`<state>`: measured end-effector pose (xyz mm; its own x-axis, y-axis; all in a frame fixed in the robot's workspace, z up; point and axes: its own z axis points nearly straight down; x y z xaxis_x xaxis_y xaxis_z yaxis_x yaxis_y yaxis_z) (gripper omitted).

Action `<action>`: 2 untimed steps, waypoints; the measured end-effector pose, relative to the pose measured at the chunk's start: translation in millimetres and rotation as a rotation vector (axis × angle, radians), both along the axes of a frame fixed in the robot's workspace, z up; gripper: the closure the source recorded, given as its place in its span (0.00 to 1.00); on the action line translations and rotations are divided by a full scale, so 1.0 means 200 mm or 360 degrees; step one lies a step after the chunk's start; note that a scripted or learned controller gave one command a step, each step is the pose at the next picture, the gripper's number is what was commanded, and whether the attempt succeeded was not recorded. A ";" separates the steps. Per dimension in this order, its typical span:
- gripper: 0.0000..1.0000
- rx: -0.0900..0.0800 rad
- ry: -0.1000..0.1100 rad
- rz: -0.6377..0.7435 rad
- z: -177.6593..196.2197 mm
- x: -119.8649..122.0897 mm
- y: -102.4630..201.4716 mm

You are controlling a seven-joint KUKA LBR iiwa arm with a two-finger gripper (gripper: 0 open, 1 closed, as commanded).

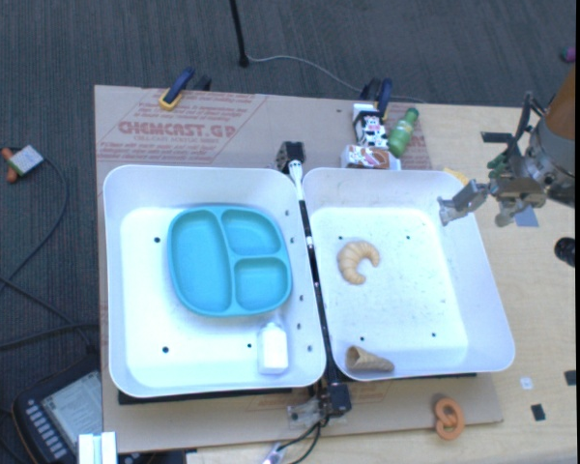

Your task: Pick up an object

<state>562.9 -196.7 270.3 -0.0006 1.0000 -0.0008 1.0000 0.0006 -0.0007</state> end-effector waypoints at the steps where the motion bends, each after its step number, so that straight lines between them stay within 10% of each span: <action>1: 0.00 0.0003 0.0007 -0.0001 -0.70 0.00 -0.01; 2: 0.00 -0.0002 -0.0012 -0.0002 -0.91 -0.32 0.13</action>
